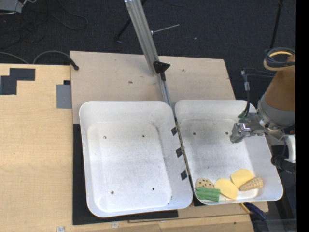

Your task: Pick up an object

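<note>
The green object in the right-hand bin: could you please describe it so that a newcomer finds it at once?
Look in the right bin, at its near edge, where a few small items cluster. The green object lies leftmost, just below a brown dotted cookie-like piece; it alone is green, its neighbours being yellow or tan.

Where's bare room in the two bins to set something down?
The left shallow white bin has an open floor from wall to wall. In the right shallow white bin, the upper floor is free, bordered by the divider and the pincer. Its near corner is crowded: green toy, round yellow pieces, tan cone, spotted cookie.
</note>
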Available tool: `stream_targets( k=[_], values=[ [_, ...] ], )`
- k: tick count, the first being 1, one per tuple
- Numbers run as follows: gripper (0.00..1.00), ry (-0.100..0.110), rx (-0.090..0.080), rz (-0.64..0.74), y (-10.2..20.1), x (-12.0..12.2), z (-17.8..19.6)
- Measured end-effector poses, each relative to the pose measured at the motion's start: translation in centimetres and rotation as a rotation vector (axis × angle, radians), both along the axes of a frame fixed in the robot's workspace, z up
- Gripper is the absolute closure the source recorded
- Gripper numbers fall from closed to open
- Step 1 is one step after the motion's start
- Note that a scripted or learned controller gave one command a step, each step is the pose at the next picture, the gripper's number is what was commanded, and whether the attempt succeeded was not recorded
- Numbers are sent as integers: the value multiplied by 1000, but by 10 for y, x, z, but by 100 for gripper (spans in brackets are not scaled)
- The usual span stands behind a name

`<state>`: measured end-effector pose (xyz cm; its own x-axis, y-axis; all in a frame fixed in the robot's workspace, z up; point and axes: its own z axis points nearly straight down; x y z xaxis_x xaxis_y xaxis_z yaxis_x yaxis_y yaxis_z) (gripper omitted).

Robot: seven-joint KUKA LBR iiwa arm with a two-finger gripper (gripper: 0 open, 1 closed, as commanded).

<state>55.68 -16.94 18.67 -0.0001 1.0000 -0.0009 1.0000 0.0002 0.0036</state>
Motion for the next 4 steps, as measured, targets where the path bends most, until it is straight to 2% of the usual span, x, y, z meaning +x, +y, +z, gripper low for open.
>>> stream_targets(
  k=[1,2,4],
  values=[
    [100,-1,-1,0,-4,0,63],
    [100,2,0,0,-5,1,92],
    [100,8,3,3,95,14,77]
  ],
)
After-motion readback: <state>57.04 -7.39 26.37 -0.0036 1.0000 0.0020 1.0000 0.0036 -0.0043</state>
